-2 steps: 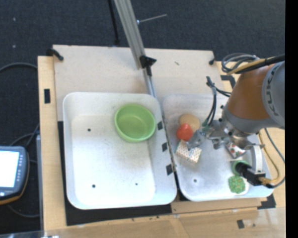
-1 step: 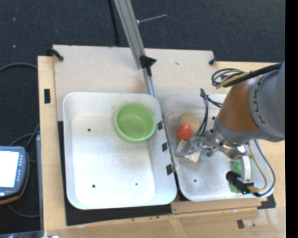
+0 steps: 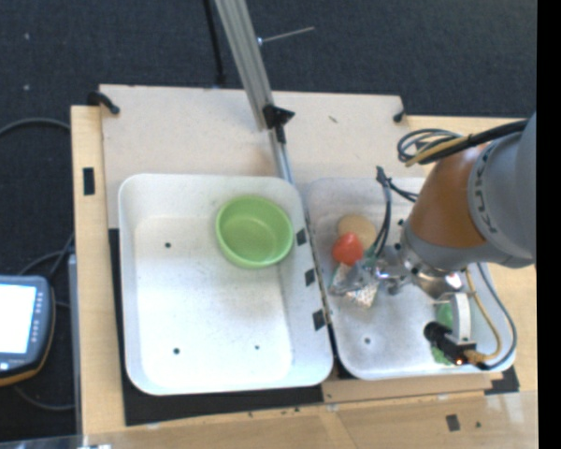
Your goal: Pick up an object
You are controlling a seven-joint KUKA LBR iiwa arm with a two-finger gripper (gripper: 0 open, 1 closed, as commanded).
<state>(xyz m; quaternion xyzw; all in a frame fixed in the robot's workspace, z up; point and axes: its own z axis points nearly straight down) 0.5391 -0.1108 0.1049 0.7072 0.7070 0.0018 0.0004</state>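
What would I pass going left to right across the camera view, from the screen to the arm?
Handheld screen → left bin → green bowl → red object in the right bin → gripper → orange band of the arm.

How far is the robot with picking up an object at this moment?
Done: the arm has reached into the right bin and the pincer is low among the objects. In hand: it sits beside the red object and a speckled piece; no grasp is visible. Left: gripping one and lifting it.
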